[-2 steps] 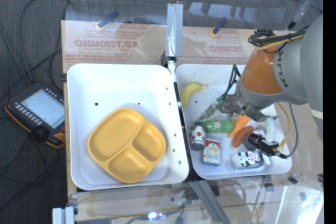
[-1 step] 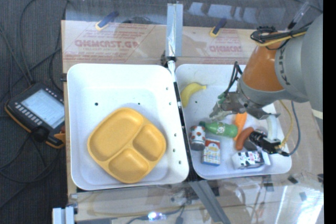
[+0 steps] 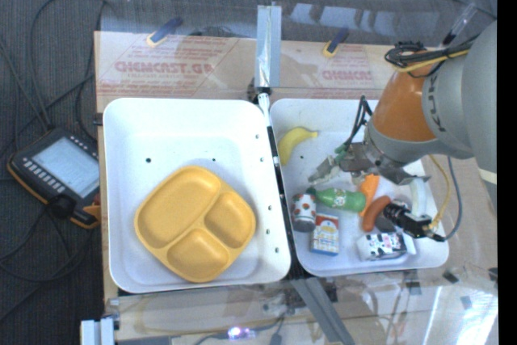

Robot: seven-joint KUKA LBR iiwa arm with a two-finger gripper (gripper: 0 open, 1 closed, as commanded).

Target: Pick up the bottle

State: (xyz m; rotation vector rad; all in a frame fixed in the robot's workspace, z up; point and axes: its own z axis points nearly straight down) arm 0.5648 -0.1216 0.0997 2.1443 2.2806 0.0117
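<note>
Nearest the bottom edge, the yellow tray (image 3: pixel 195 224) with three sections is seen lying flat in the left bin (image 3: pixel 129 125). Nothing else is seen on it.

In the right bin (image 3: pixel 303 261), near its front wall, a small carton (image 3: pixel 325 236) and a little red and white can (image 3: pixel 304 208) are found side by side. A flat black and white packet (image 3: pixel 383 246) is placed near the front right corner.

A bit farther back, the green bottle (image 3: pixel 341 199) is seen lying on its side in the middle of the right bin. Its cap end is pointed to the right, where something orange like a carrot (image 3: pixel 373 202) is lying just beside it.

Just behind the bottle, the gripper (image 3: pixel 339 163) is held low over the bin. Whether its fingers are apart or together cannot be told, because they are small and blurred. Nothing is seen clamped in it, and the bottle looks to be resting on the bin floor.

Farther back, a yellow banana (image 3: pixel 294 141) is found near the wall between the bins.

So the task is judged as not done yet. The gripper has been brought close, but the bottle is not yet gripped or lifted.
</note>
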